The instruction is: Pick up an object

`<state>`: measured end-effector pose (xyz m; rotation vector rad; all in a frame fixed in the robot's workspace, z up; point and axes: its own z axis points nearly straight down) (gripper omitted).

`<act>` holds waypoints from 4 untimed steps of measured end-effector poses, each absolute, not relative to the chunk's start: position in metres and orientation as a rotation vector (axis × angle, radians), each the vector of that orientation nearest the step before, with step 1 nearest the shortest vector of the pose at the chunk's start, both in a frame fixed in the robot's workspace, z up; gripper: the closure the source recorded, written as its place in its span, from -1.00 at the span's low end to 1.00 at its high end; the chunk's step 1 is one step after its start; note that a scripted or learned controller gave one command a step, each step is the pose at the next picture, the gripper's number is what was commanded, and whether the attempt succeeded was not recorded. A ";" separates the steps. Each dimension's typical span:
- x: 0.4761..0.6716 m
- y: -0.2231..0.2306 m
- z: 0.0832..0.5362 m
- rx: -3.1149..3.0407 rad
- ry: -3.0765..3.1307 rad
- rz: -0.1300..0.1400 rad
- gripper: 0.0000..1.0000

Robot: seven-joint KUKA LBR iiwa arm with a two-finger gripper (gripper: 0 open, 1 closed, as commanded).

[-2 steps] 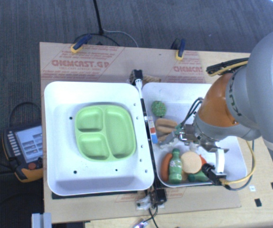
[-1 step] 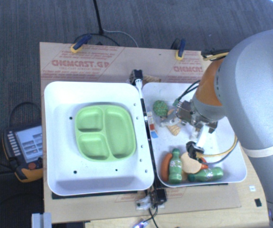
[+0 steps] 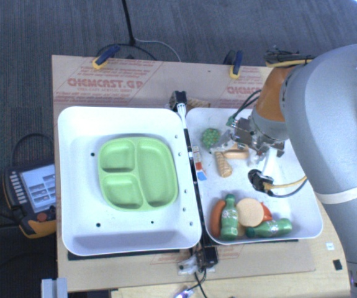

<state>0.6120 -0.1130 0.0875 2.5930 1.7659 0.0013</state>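
The right white bin holds several toy foods. A green ball lies near its far left, with a tan roll just in front of it. A second tan piece lies right under the gripper. Along the bin's near side sit an orange carrot, a green bottle, a round tan bun and a green cucumber. The gripper hangs low over the far half of this bin, just right of the green ball. The arm's bulk hides the bin's right part.
The left white bin holds a light green divided plate. A black cable loop with a yellow lead hangs below the wrist. Clamps hold the brown board at the back. A handheld pendant lies off the bench to the left.
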 end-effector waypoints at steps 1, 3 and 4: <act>0.663 -0.166 0.086 2.478 1.982 -0.036 -1.00; 0.665 -0.102 0.086 2.385 2.055 -0.034 -1.00; 0.665 -0.102 0.086 2.385 2.055 -0.034 -1.00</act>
